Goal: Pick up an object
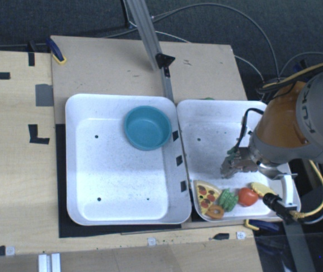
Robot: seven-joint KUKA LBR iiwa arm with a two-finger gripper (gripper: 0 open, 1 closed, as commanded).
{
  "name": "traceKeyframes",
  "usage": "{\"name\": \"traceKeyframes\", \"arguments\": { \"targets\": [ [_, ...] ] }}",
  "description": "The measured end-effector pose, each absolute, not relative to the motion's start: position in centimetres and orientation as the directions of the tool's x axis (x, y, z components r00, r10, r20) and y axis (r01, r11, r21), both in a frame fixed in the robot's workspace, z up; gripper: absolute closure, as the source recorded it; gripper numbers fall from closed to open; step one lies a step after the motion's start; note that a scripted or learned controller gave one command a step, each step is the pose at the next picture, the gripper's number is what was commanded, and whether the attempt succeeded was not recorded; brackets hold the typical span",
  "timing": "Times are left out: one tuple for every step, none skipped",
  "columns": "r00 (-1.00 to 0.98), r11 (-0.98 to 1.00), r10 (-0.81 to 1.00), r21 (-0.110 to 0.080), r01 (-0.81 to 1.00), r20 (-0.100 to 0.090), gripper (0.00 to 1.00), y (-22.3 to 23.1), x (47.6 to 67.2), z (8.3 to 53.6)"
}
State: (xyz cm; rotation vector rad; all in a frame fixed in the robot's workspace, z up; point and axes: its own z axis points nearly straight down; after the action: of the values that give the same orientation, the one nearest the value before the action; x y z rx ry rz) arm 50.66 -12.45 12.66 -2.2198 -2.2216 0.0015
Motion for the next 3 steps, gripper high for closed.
{"name": "traceKeyframes", "arguments": {
  "targets": [
    [-0.001, 0.001, 1.000, 0.003, 1.000, -0.001, 1.00, -12.5, 49.8, 18.2],
    [-0.001, 0.001, 1.000, 0.003, 1.000, 0.000, 1.00, -11.6, 50.4, 23.0],
    [0.000, 0.000, 1.000, 0.003, 1.000, 0.000, 1.00, -11.7, 49.9, 27.3]
  ]
}}
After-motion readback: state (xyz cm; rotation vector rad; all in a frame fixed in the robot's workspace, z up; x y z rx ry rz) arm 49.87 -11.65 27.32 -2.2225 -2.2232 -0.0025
